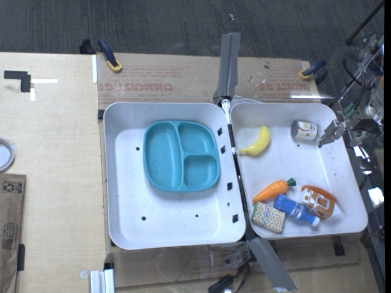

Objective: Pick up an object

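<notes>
Teal plate [181, 156]; yellow banana [256, 142]; orange carrot [271, 190].

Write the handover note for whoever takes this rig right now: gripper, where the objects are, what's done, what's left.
Gripper: at the right bin's right rim, next to the small can; nothing visible between its fingers.
Right bin: banana and can at the back; carrot, blue bottle, cracker packet and orange packet clustered at the front.
Left bin: teal divided plate.
Done: nothing lifted.
Left: grasp and lift one object; the can is nearest.
</notes>
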